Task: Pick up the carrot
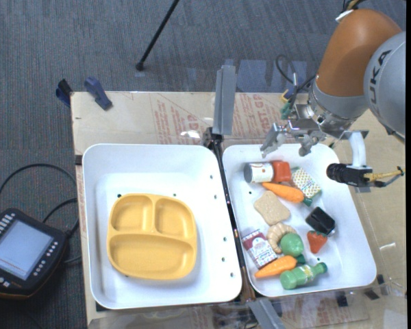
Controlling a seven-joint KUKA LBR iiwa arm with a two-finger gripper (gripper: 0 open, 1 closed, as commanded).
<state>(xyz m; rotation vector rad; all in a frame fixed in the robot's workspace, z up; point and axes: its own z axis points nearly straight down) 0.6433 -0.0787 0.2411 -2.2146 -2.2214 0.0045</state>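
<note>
two white bins [96, 184] on the bench: one yellow divided plate [152, 236], two carrots [283, 191], one green bottle [303, 275], one bread slice [271, 208], one red packet [259, 247], one black block [320, 220].

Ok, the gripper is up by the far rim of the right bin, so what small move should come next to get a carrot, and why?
Probably lower the two-finger gripper toward the near side, onto the orange carrot lying just beneath it. The open fingers hover above the shallow white right bin, holding nothing. That carrot is wedged between the red-capped white bottle and the tan bread slice, so go slowly.
</note>
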